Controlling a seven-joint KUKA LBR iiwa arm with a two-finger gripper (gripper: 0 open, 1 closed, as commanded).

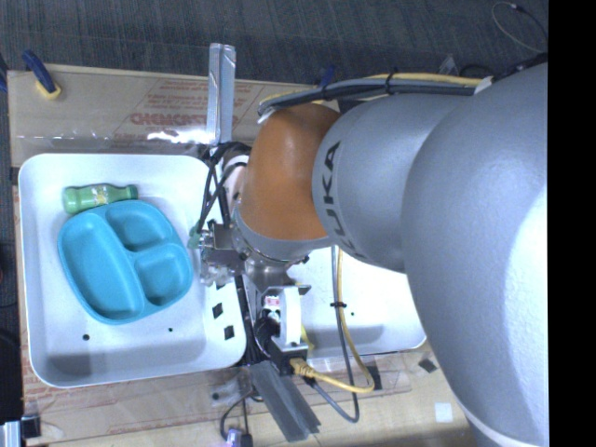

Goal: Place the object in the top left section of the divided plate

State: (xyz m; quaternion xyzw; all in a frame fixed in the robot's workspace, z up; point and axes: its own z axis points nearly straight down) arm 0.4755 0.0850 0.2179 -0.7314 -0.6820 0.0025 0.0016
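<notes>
A blue divided plate (121, 259) lies in the left bin (56, 343), with three sections. A green bottle-shaped object (99, 195) lies on its side just behind the plate's far rim, touching it, on the bin floor. My arm's orange wrist band (284, 180) and grey body cover the right bin. The gripper assembly (216, 250) hangs over the divider between the two bins, to the right of the plate; its tip is hidden among cables and brackets.
The right bin (372, 329) is mostly hidden under the arm. A metal post (222, 91) stands behind the bins. Cables and a yellow hose (326, 380) trail at the front edge. Cardboard covers the bench.
</notes>
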